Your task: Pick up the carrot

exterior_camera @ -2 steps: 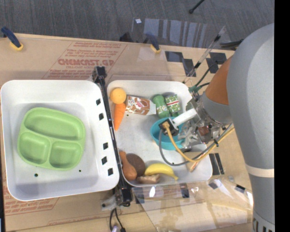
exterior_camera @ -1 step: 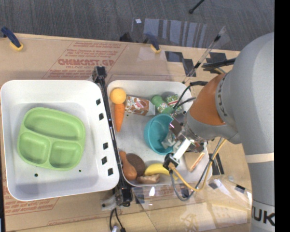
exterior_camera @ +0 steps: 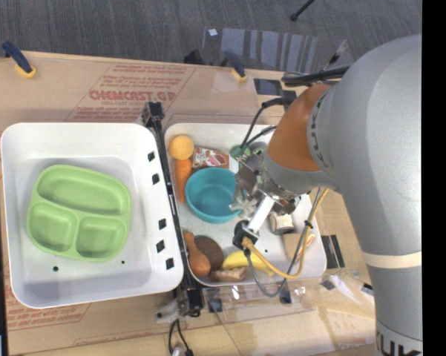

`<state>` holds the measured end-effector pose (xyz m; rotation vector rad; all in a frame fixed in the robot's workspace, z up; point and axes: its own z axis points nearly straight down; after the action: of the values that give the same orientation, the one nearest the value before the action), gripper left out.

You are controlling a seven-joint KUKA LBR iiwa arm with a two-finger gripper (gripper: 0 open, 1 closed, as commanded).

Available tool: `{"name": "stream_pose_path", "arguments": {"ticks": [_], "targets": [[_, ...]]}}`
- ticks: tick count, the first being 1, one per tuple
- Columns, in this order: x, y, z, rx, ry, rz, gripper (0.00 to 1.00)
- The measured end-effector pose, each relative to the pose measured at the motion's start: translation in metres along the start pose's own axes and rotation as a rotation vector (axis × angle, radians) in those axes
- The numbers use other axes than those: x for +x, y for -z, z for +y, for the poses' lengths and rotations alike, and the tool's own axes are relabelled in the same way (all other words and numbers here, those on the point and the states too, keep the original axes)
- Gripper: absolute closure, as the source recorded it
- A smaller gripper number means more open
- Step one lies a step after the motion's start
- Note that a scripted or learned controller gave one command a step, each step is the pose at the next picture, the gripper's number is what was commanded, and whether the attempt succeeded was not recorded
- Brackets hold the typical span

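Note:
The carrot point(exterior_camera: 182, 179) is a short orange stick lying lengthwise along the left wall of the right bin point(exterior_camera: 312, 254), just below an orange ball point(exterior_camera: 181, 147) and touching the left side of a blue bowl point(exterior_camera: 212, 193). My gripper point(exterior_camera: 244, 198) hangs over the bowl's right rim, about a bowl's width to the right of the carrot. The wrist and its fittings hide the fingertips. Nothing shows between them.
A small printed packet point(exterior_camera: 210, 157) lies behind the bowl. At the bin's front lie a brown round thing point(exterior_camera: 210, 250), an orange-brown root point(exterior_camera: 197, 256), a banana point(exterior_camera: 241, 261) and a pale piece point(exterior_camera: 226, 274). A green divided plate point(exterior_camera: 78, 212) sits in the left bin point(exterior_camera: 15, 147).

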<state>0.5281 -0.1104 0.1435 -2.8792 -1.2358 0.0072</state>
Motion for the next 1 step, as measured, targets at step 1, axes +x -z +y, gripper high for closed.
{"name": "stream_pose_path", "arguments": {"ticks": [1], "targets": [[-0.0004, -0.0436, -0.0213, -0.013, -0.121, 0.006, 1.0]]}}
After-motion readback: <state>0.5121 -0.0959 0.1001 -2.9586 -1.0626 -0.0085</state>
